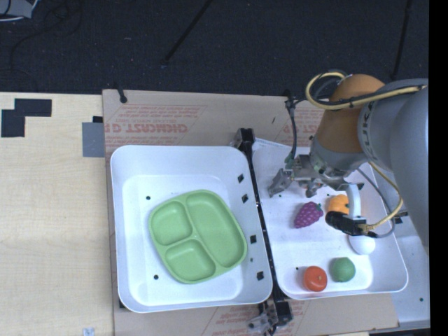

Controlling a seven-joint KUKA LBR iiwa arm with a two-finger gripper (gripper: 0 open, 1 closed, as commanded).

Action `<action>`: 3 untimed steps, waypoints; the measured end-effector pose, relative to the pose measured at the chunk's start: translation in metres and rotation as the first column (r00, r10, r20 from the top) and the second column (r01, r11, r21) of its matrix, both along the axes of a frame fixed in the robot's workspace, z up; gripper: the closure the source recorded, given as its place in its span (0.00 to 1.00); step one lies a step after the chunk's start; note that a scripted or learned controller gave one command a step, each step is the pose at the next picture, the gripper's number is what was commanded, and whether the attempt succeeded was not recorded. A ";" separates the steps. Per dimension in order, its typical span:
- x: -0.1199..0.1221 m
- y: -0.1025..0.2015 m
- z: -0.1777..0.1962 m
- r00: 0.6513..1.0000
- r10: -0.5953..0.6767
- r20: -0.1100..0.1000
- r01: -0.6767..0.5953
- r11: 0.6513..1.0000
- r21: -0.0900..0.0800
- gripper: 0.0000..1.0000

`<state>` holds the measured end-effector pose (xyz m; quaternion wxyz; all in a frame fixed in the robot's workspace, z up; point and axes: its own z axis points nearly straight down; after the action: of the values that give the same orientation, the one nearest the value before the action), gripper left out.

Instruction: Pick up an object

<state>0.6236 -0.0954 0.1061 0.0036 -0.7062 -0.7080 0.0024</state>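
Overhead, two shallow white plastic bins sit side by side on brown cardboard over a pale wooden desk (49, 208): the left bin (133, 180) holds one glossy green three-compartment plate (197, 236). Meanwhile the right bin (388, 275) holds a knobbly purple grape bunch (307, 214), a red tomato (315, 278), a green ball (342, 269) and an orange fruit (338, 203). Just above the grapes hangs the metal hand (290, 182), fingers spread apart on nothing.

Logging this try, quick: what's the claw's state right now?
Claw: open, holding nothing, over the right bin, up and left of the grapes.
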 end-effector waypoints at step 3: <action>-0.001 -0.002 0.129 1.000 -0.002 0.011 0.002 1.000 -0.002 1.00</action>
<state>0.6227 -0.0969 0.2353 -0.0011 -0.7071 -0.7071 -0.0008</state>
